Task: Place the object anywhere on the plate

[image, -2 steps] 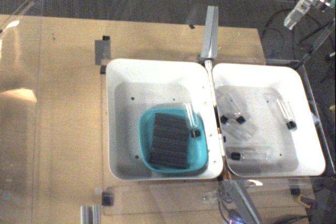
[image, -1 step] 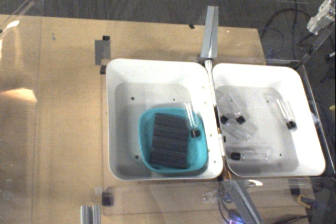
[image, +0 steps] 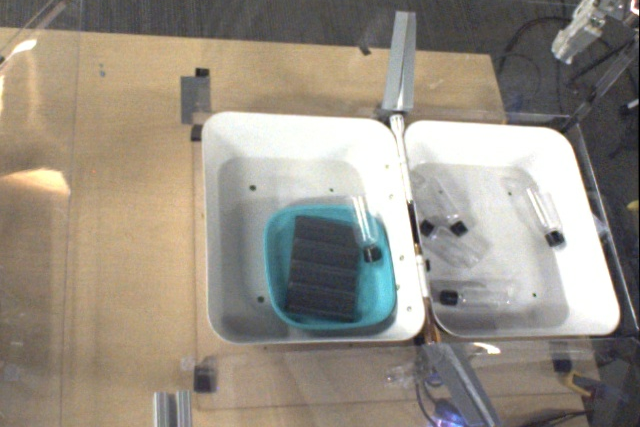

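The gripper (image: pixel 572 37) hung high at the far right corner of the view, tilted, well apart from both bins and outside the right bin's (image: pixel 590 165) rim. It showed pale and small there, and I could not tell whether it was spread or pressed together. Nothing was visibly pinched in it.

The left bin (image: pixel 225 215) held a teal plate (image: pixel 278 255) toward its near right corner. On the plate lay a dark ridged block (image: pixel 322 267), tilted a little and covering much of the plate's middle. Just beside the block's right edge lay a clear tube (image: pixel 362 220) with a black cap (the cap end pointing toward the near side). It lay on the plate's right part, its far end reaching up to the plate's rim, so the task's thing was on the plate and well apart from the gripper.

The right bin held more clear capped tubes. One (image: pixel 545 213) lay alone near the right wall, and another (image: pixel 480 295) lay along the near wall. A loose cluster (image: pixel 445 215) sat near the left wall; its outlines were too faint to count.

Between the two bins, at their far edge, a grey metal bar (image: pixel 400 65) stood out over the wooden bench (image: pixel 120 215).
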Robot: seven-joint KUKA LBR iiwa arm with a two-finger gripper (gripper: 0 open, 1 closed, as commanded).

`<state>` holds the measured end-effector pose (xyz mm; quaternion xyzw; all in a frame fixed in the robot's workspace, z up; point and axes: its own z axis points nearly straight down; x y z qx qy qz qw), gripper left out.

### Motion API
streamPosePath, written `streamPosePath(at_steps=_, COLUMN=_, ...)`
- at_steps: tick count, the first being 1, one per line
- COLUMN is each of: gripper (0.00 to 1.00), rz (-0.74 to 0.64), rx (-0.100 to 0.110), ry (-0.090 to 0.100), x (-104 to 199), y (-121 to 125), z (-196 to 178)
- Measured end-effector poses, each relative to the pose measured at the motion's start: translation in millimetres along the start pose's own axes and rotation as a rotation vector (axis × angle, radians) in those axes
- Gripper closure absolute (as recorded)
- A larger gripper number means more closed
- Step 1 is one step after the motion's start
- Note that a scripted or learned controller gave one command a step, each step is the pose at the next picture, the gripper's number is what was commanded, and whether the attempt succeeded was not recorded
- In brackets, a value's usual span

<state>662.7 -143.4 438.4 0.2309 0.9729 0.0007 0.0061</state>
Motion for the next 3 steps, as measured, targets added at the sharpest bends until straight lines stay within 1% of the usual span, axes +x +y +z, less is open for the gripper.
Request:
streamPosePath(at_steps=1, gripper=1.00, rz=-0.063, rx=0.000, ry=0.001, x=15.1, y=25.4, z=1.6)
streamPosePath(at_steps=2, gripper=1.00, rz=-0.124, rx=0.000, ry=0.000, x=18.3, y=36.0, z=0.5)
streamPosePath(at_steps=3, gripper=1.00, rz=-0.100, rx=-0.001, ry=0.002, x=37.8, y=73.7, z=0.6)
